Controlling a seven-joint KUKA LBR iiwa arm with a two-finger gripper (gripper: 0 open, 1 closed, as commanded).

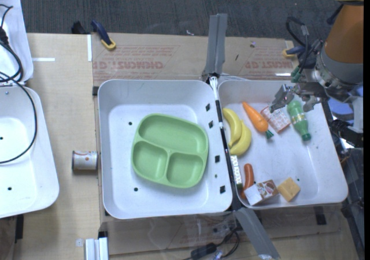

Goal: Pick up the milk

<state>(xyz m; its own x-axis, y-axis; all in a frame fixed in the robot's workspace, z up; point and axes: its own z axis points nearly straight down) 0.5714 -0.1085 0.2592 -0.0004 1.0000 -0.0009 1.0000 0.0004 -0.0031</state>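
Left white bin point(110, 137): green three-compartment plastic plate point(170, 150). Right white bin point(324, 184): small red-and-white milk carton point(278, 119) near its far edge, beneath two-finger gripper point(296, 96), finger state indeterminable; yellow banana point(237, 132), orange carrot point(255, 117), green bottle point(299, 117).

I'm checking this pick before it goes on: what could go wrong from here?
1. The tool hovers over a tight cluster: the milk touches the carrot and lies beside the green bottle, so it may close on the wrong item.
2. A similar carton lies at the right bin's front edge, which could be mistaken for the target.
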